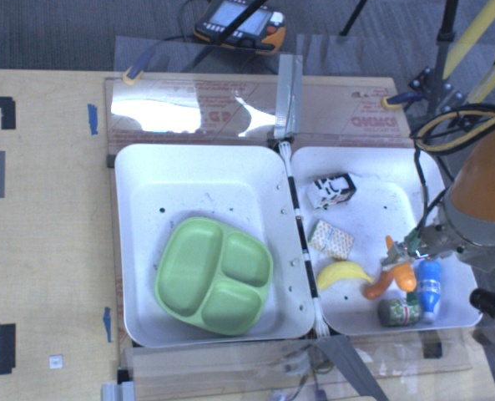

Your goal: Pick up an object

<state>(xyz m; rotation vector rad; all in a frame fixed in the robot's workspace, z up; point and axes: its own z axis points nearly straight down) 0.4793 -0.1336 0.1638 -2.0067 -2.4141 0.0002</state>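
My gripper [403, 251] hangs low over the right bin [372, 182], near its right side, with the grey arm and orange band behind it at the frame's right. Directly under and beside it lies an orange carrot-shaped toy [386, 282], with a blue bottle [429, 288] to its right and a dark green can [399, 312] in front. A yellow banana [341, 274] lies left of the carrot. Farther left is a patterned packet [330, 240], and a black-and-white object [332, 190] sits toward the back.
The left bin [147, 182] holds a green divided plate [214, 275]. A ridge [295, 224] separates the two bins. Cables [447, 128] and stands crowd the back right, and a handheld device [239, 22] lies behind the bins.
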